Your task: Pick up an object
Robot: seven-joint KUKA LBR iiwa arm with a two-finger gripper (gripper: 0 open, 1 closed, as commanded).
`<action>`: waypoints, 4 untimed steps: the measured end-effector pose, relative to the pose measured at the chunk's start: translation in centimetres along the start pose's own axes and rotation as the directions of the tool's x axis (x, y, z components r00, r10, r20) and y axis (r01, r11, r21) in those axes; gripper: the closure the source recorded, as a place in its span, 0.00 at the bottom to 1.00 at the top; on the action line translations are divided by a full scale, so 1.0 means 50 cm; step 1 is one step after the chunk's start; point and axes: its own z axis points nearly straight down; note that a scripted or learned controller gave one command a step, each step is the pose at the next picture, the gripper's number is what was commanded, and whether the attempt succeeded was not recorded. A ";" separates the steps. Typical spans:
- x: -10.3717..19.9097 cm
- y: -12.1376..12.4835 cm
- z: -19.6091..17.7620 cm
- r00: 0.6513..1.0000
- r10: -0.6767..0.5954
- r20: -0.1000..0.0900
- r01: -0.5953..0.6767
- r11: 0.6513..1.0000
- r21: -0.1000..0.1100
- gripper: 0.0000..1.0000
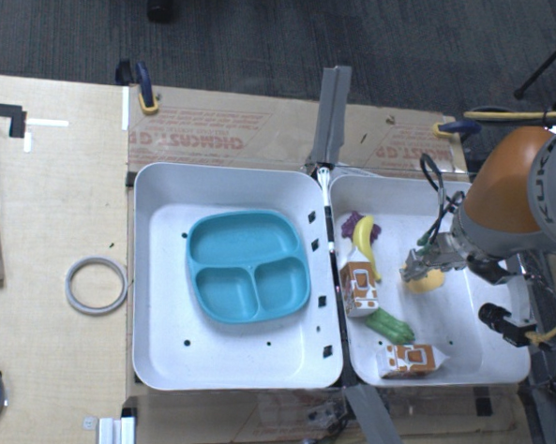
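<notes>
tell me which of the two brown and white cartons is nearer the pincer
The upright brown and white carton beside the yellow banana; the other carton lies flat by the bin's front wall, farther from the pincer.

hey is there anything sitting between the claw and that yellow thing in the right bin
Nothing visible does. The claw is right over the yellow object in the right bin, seemingly touching its top. The banana, the green item and the two cartons lie further left and lower, out of the way.

The arm (542, 200) is a fat grey tube with a glossy orange band (506, 183) bulging above the wrist, thin black cables (441, 193) looping off it, and a small grey metal end effector (424, 265).
</notes>
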 end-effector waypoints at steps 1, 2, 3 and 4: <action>0.000 0.000 0.000 1.000 -0.001 0.000 0.001 1.000 0.000 0.00; 0.070 -0.117 0.019 0.995 -0.103 -0.002 0.103 0.995 0.000 0.00; 0.201 -0.087 -0.178 0.999 0.053 -0.001 -0.053 0.999 0.004 0.00; -0.023 0.010 -0.134 0.997 0.075 -0.001 -0.075 0.997 0.006 0.00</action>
